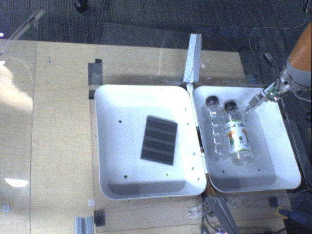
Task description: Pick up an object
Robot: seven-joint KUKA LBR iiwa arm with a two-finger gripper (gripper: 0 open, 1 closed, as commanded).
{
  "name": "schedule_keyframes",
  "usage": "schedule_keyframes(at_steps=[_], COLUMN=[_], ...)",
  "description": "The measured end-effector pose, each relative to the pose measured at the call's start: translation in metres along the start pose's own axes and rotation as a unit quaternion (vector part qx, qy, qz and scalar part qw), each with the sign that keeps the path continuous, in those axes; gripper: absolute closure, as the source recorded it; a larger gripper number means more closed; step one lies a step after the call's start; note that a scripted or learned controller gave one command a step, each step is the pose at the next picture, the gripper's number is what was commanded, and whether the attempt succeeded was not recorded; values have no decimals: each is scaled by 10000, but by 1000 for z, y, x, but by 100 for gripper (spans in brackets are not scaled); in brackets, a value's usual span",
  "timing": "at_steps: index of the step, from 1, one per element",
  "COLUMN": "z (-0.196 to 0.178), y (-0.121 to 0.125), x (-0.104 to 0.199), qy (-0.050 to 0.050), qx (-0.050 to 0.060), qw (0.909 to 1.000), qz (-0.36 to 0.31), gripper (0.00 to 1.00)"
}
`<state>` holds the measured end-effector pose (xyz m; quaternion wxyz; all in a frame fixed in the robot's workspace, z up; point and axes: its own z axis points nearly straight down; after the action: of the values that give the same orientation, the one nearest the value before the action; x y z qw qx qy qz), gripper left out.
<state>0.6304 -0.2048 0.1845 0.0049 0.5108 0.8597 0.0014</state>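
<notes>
Hand (251, 105) beside lengthwise labelled bottle (237, 138), cap rearward.

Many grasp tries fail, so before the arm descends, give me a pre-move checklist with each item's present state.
1. Targets in reach: two clear bottles, labelled bottle and plain bottle, lie in the right bin: ok.
2. Bottles separated: they lie side by side, apparently touching: not ok.
3. Gripper above a bottle: it is near the labelled bottle's cap: ok.
4. Finger opening: cannot tell.
5. Alternative target: dark ridged block lies alone in the left bin: ok.
</notes>
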Motion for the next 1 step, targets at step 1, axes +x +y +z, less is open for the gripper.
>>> schedule_keyframes(at_steps=[1], z=[61], y=[12], x=[17], qy=[4], qx=[-2], qw=[9997], qz=[-232], gripper=[0])
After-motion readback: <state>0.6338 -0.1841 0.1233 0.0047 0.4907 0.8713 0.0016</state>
